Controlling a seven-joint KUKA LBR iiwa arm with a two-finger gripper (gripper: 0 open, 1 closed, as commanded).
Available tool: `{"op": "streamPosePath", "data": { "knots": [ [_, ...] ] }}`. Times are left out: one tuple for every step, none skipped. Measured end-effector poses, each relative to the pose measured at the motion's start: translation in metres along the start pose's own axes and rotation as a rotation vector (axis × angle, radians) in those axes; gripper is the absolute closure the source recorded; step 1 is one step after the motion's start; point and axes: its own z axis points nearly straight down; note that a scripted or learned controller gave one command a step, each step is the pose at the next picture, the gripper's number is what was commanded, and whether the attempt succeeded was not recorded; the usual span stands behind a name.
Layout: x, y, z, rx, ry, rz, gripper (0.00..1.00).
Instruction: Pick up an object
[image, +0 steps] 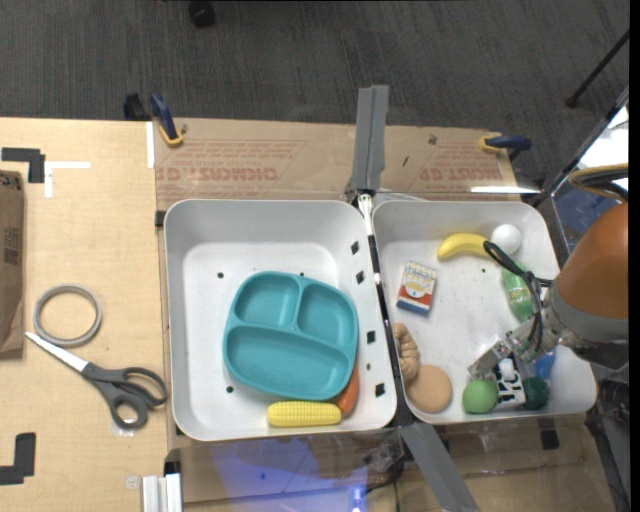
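Both white bins (190, 330) looked smooth plastic, faintly glossy. The teal tray (290, 335) was matt plastic; the corn (304, 413) shone waxy. Behind lay rough brown cardboard (260, 165).

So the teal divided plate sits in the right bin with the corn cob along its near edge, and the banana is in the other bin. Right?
Not quite. The camera view shows the teal divided plate in the left bin, not the right one. The corn cob does lie along its near edge, and the banana is in the other bin, the right bin.

teal tray (291, 338); yellow banana (461, 245); green ball (480, 396); white bins (190, 300)
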Motion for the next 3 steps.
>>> {"op": "streamPosePath", "data": {
  "knots": [
    [-0.001, 0.001, -0.009, -0.001, -0.001, 0.000, 1.00],
    [0.012, 0.064, -0.042, 0.004, 0.001, 0.199, 1.00],
    [0.054, 0.108, -0.160, 0.005, 0.000, 0.356, 1.00]
  ]
}}
